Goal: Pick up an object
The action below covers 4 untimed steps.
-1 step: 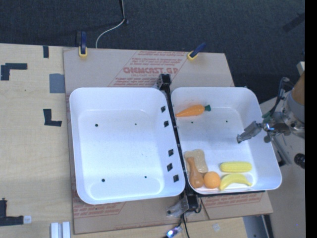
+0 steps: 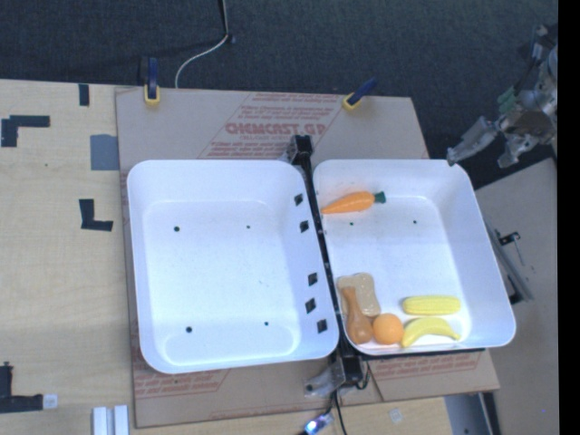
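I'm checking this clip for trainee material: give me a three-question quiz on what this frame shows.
1. True or false: the carrot lies in the left bin.
2. Which thing touches the orange ball? A) the carrot B) the brown bottle-shaped toy C) the blue clamp
3. Fill in: the gripper sits outside the right bin, off its far ____ corner.

Key: 1 false, it lies in the right bin, near the divider. 2 B. 3 right.
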Tool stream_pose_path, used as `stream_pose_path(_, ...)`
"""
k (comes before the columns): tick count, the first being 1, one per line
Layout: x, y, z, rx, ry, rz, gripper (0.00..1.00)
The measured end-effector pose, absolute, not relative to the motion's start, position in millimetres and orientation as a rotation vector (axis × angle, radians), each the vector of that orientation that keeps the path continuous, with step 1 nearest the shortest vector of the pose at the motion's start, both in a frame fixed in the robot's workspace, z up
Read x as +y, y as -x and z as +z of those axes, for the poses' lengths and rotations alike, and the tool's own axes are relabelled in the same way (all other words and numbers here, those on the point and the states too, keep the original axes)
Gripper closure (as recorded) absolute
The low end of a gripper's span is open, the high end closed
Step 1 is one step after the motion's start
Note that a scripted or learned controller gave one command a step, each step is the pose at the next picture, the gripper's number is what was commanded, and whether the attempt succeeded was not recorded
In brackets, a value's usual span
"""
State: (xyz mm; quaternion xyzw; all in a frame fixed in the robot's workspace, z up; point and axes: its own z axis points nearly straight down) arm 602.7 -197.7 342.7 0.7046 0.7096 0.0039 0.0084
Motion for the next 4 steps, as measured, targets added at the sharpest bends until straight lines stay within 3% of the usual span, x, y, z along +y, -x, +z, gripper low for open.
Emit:
stream_pose_path(1,-171.5,-586.3,452.8,2.219,-2.209,0.01,0.0)
stream_pose_path(2,-173.1,-586.5,455.4,2.221,-2.218,-0.003,1.0)
stream_pose_path(3,-97.9,-578.9,513.3,2.226,-2.21,0.006,1.0)
stream_pose_path(4,-23.3,-587.6,536.1,2.231,-2.21,0.005,1.0)
